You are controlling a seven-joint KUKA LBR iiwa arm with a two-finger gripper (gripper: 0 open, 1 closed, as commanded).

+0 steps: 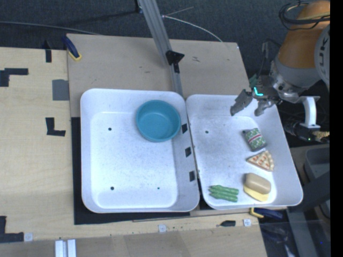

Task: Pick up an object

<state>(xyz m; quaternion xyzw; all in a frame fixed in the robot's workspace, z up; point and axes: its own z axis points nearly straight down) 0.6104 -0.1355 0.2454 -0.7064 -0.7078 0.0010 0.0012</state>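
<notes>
The desk (134, 52) is a pale wooden surface with strips of dark tape on its left part, and it carries two shallow white bins set side by side, their inner edges touching. The left bin (107, 165) is the bigger-looking of the two and holds a round blue bowl (158, 120), which sits upright in the bin's far right corner, close to the shared edge. The right bin (214, 143) holds four small things, all lined along its right side and near end. The arm (303, 42) comes in from the right, grey with an orange band above the wrist, and hangs over the far right corner of the right bin. Its gripper (250, 105) points down and to the left over that corner; the two dark fingers stand spread apart with bare bin floor showing between them, pinching nothing. Just below the gripper, a little apart from it, lies a small packet (254, 138) with a green and red pattern. Below that, near the right wall, lies a pizza slice toy (261, 160), a triangle with its tip pointing left. Nearer still sits a yellow and tan block (257, 186), like a bread roll or a piece of cheese, close to the bin's near right corner. To its left, just beside it, lies a bunch of green beans (223, 193) stretched along the near wall.
</notes>
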